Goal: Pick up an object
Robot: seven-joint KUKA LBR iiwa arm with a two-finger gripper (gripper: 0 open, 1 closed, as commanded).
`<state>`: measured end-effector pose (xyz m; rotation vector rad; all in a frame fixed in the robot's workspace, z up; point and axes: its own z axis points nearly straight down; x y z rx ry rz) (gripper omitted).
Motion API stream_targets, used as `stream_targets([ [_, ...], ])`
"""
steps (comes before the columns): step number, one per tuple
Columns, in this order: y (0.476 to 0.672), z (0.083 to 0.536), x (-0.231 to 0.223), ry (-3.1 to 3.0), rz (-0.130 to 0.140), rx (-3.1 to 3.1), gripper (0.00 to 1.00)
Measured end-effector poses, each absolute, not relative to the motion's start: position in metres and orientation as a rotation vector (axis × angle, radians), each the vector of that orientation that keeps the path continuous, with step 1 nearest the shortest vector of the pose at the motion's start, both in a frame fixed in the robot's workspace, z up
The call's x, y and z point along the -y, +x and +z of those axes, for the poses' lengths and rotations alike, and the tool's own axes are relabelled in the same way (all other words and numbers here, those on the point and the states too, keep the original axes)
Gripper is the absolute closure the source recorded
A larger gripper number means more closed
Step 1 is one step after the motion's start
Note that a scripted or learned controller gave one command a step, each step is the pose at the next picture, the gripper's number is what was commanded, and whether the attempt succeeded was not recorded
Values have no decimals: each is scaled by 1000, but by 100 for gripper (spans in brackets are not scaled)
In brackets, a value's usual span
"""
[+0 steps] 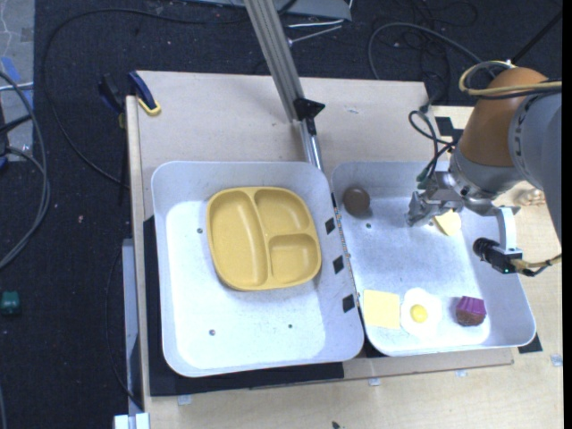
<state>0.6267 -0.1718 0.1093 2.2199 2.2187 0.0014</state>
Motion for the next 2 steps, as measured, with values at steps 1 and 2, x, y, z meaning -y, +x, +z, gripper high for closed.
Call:
stream_targets([
  [1, 631, 153, 176, 2218, 4, -2218, 100],
  [2, 632, 207, 176, 2215, 5, -2219, 100],
])
